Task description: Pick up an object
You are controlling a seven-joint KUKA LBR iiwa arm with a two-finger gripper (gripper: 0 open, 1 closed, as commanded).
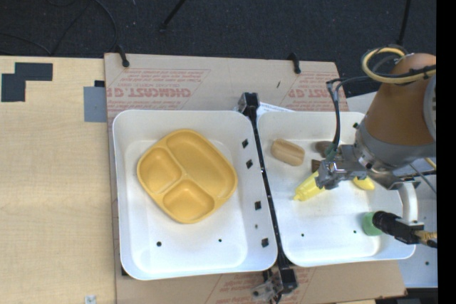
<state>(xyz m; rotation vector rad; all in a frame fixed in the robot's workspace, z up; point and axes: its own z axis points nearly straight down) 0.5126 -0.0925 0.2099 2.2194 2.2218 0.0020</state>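
Camera view: gripper [329, 174] sits low in the right bin [313, 253], at a yellow object [308, 189] near that bin's centre; its opening cannot be judged. The piece looks light, hard and smooth, likely slippery; grasp across its middle.

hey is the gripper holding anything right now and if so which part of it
It cannot be told. The gripper sits at the right end of the yellow object, but a grasp isn't visible.

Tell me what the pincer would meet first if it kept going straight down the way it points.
Probably the yellow object: the pincer sits at its upper end in the right bin. Depth is unclear from this slanted view.
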